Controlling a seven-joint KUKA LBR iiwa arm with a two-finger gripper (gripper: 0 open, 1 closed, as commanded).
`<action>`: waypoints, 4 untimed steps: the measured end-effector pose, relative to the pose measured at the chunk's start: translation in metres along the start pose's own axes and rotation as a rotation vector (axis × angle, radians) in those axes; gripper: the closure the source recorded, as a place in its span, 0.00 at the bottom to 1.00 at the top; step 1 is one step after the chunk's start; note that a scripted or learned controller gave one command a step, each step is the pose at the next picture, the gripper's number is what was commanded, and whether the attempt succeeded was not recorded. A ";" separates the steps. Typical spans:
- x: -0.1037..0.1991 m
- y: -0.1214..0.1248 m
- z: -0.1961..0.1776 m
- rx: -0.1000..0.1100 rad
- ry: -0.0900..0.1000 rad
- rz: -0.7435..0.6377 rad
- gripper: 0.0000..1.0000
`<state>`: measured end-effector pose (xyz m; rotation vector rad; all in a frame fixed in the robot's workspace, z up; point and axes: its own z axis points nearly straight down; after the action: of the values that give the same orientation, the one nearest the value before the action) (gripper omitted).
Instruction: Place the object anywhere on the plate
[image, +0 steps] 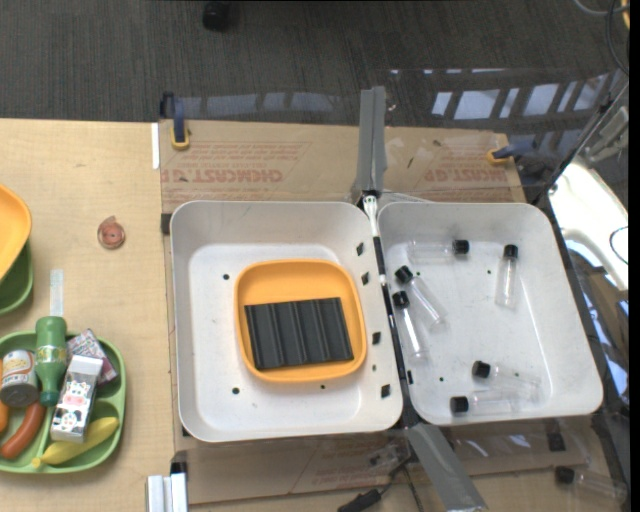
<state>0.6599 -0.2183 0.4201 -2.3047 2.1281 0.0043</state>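
**Dark slab lies on the plate; tubes lie in the right bin**

You see the wooden desk (80, 180) on the left, and beside it a sheet of brown cardboard (300, 165) that carries the two white bins. The left bin (200, 330) and the right bin (560, 300) stand side by side and touch along the middle.

In the left bin lies the orange plate (300, 278), about in the centre. On the plate rests a dark grey ribbed slab (300, 333), flat, and it covers most of the plate's floor.

On the desk at the lower left stands a green tray (112, 415) with toy food, among it a green bottle (50, 352). Above it, a yellow bowl (10, 230) is cut by the picture's edge.

In the right bin lie several clear tubes with black caps, spread apart: one near the top right (506, 278), two close to the left wall (417, 295), and two near the bottom (500, 379).

A small pink disc (111, 233) lies alone on the desk.

Whether the gripper is open or closed, you cannot tell.
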 end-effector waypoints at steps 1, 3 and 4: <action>-0.005 0.001 0.008 -0.001 -0.001 -0.412 0.00; -0.006 -0.001 -0.010 0.000 0.001 -1.073 0.00; 0.002 0.000 -0.021 0.001 0.000 -1.293 0.00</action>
<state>0.6602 -0.2200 0.4406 -3.1205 0.3098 -0.0019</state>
